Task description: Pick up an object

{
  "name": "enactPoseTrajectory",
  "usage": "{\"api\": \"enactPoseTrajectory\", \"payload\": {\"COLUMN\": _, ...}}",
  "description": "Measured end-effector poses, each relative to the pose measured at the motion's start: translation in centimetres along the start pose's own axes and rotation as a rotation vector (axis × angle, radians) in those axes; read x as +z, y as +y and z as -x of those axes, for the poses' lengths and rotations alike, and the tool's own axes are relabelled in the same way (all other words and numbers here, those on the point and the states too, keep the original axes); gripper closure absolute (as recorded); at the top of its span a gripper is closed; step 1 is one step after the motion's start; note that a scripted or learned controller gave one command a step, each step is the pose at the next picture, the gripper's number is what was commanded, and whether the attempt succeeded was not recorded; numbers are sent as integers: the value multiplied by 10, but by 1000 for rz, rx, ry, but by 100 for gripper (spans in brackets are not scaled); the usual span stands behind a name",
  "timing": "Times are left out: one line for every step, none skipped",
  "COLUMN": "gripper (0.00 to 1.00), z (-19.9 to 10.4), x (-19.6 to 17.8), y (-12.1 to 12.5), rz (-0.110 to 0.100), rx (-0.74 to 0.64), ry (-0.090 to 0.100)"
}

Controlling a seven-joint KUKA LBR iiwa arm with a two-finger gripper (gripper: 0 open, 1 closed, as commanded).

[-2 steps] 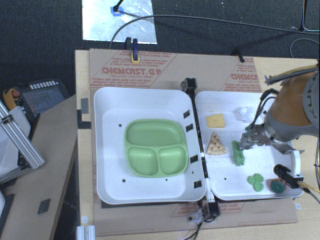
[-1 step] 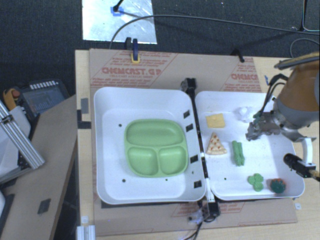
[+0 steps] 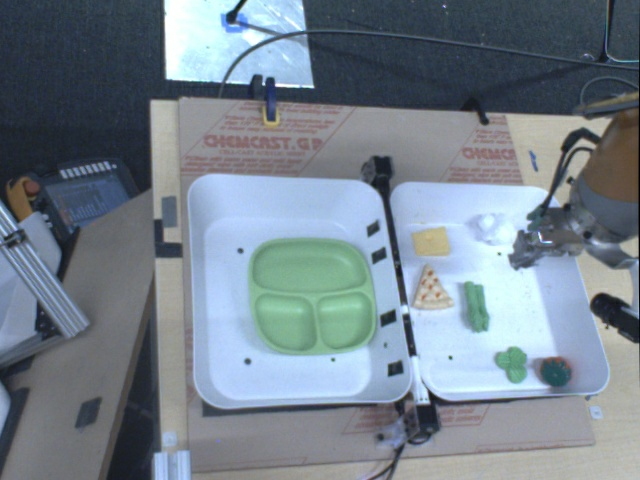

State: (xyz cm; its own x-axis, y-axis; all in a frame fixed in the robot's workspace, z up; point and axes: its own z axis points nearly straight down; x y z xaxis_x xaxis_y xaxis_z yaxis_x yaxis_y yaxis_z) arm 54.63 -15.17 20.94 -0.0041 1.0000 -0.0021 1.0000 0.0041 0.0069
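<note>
The right bin [image 3: 590, 313] holds a yellow cheese square [image 3: 431, 242], a pizza slice [image 3: 431, 290], a green pod-like piece [image 3: 476, 305], a small white object [image 3: 490, 227], a green broccoli piece [image 3: 512, 363] and a red and green strawberry-like piece [image 3: 555, 371]. My gripper [image 3: 527, 252] hangs over the right bin's upper right part, just right of and below the white object. It is small and dark against the bin. Nothing shows between its tips.
The left bin [image 3: 215, 268] holds a green divided plate [image 3: 308, 295]. A black clip divider [image 3: 385, 238] runs between the bins. A teach pendant [image 3: 85, 196] and metal rail [image 3: 40, 278] lie on the left bench. Cables cross the dark floor behind.
</note>
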Motion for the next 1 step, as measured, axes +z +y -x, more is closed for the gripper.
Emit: {"api": "enactPoseTrajectory", "payload": {"gripper": 100, "z": 1, "x": -51, "y": 2, "rz": 1, "rx": -1, "ry": 0}}
